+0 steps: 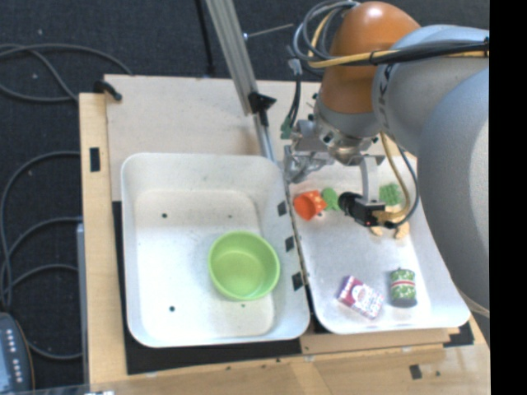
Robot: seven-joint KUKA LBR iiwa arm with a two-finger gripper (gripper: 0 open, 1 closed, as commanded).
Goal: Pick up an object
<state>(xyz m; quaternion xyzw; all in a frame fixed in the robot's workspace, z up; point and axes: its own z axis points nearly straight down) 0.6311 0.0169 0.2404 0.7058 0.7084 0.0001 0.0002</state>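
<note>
My gripper [298,169] hangs over the far left corner of the right bin [428,303], close to the wall between the two bins. Just below it in that bin lies an orange toy [308,206], with a small green piece [330,197] touching its right side. I see nothing held in the gripper. A green textured object [390,194] lies further right, partly behind the arm. A tan piece [401,231] sits near the right rim.
A pink box [360,296] and a small green can [403,286] rest at the right bin's near end. A green bowl [243,266] sits in the left bin [165,188]. A slanted metal rail [235,48] rises behind the bins.
</note>
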